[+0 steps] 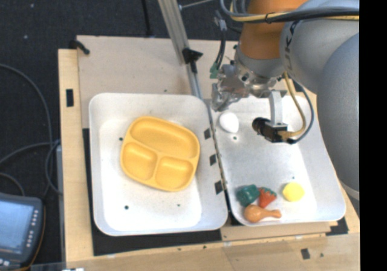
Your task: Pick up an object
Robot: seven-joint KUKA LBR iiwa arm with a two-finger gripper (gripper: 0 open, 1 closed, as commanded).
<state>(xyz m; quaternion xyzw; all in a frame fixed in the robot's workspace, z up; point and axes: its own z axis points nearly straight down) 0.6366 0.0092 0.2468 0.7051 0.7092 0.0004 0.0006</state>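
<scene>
- Near rim of right bin (314,161): orange toy drumstick (264,214), green piece (247,193), small red piece (266,193), yellow round piece (293,192).
- Mid: white egg-like object (228,122) by left wall, rounded, no clear long axis.
- Far: gripper (222,99) just above-left of egg; fingers' spread cannot tell, nothing seen held.

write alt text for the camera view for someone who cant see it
The arm's gripper hangs over the right bin, just above a white egg-shaped object. Small toys cluster at that bin's near edge; the left bin holds a yellow divided plate.
</scene>
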